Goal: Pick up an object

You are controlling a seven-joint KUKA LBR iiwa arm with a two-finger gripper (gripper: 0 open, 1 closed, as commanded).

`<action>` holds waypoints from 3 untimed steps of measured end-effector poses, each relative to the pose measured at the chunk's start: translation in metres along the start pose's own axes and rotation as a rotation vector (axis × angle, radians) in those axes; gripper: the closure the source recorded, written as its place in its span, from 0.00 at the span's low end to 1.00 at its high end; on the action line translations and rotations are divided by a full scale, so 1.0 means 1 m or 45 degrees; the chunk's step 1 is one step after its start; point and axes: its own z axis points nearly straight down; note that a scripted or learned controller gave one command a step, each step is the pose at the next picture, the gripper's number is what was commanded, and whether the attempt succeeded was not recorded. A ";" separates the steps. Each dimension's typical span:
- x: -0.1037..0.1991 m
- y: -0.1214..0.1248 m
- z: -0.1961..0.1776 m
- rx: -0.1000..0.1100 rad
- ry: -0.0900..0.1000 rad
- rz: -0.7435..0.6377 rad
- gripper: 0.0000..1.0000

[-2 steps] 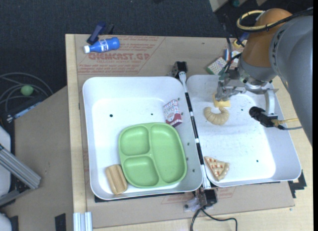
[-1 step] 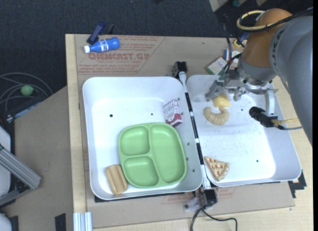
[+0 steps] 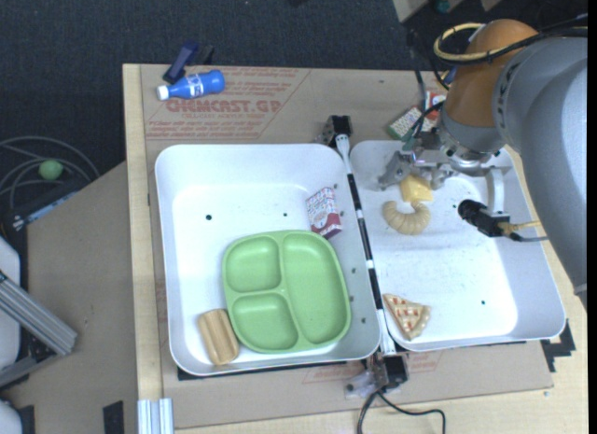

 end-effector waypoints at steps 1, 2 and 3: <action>0.000 0.003 -0.015 -0.014 -0.003 -0.002 1.00; 0.000 0.002 -0.013 -0.008 -0.003 -0.002 0.00; 0.013 0.003 -0.001 0.000 -0.001 0.001 0.00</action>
